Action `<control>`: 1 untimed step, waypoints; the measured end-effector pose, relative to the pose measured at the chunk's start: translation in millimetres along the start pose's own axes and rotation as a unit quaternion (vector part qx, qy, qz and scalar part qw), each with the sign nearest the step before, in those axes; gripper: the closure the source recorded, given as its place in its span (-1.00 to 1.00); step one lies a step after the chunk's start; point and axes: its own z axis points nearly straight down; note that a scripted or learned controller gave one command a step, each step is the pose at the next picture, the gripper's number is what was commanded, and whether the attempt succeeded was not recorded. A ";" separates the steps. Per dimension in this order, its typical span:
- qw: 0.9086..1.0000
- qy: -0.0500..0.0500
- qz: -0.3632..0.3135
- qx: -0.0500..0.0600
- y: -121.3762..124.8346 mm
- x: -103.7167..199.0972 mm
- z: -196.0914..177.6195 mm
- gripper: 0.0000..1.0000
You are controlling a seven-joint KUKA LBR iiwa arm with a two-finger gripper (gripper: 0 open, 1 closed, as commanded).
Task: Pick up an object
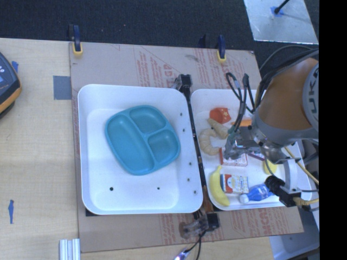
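Down at the near edge of the pale wooden worktop [38, 161] sits a flat brown cardboard sheet [135, 64], and two shallow white bins rest on it side by side.

We look at the right white bin [217, 92] first. Closest to us in it lie a yellow toy banana [216, 187], a small white box with red print [236, 183] and a blue and white tube [258, 193]. The banana touches the box, and the tube lies just beside the box on the right.

A bit further back, the grey and orange robot arm [284, 104] reaches in from the right. Its dark gripper [236, 148] hangs low over a flat red and white packet [238, 158], near the middle of this bin. We cannot tell if it is open or closed, and we cannot see anything held in it.

Just left of the gripper lies a curly beige toy [207, 141]. Behind that sits a small red toy [220, 114].

The left white bin [108, 194] holds a light blue plastic plate with three sections [142, 138], lying flat and a little turned.

At the far edge of the cardboard, two blue clamps [76, 38] pinch it down. Past them is a dark floor [135, 4].
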 end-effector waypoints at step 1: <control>1.000 0.000 0.001 -0.001 28.9 -74.4 -5.4 1.00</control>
